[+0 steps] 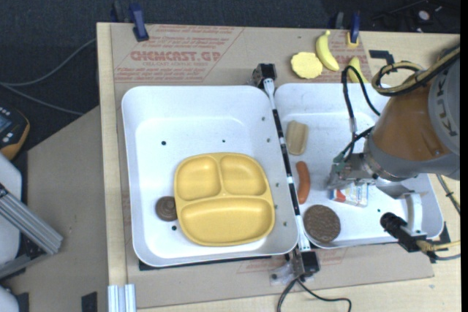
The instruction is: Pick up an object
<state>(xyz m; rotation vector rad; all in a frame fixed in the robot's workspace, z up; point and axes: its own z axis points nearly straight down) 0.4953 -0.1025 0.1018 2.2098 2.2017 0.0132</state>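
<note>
Gripper [349, 190] low in right bin [322, 100], right of sausage [303, 182]; finger state indiscernible; nothing lifted yet.

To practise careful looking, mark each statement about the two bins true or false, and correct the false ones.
1. A yellow divided plate lies in the left bin. True.
2. The banana lies inside the right bin. False: it rests on the bench beyond the bins.
3. A small brown cookie sits beside the plate's left edge. True.
4. The hot dog lies on the yellow plate. False: it lies in the right bin, near the divider.
5. The gripper is over the right bin. True.
</note>
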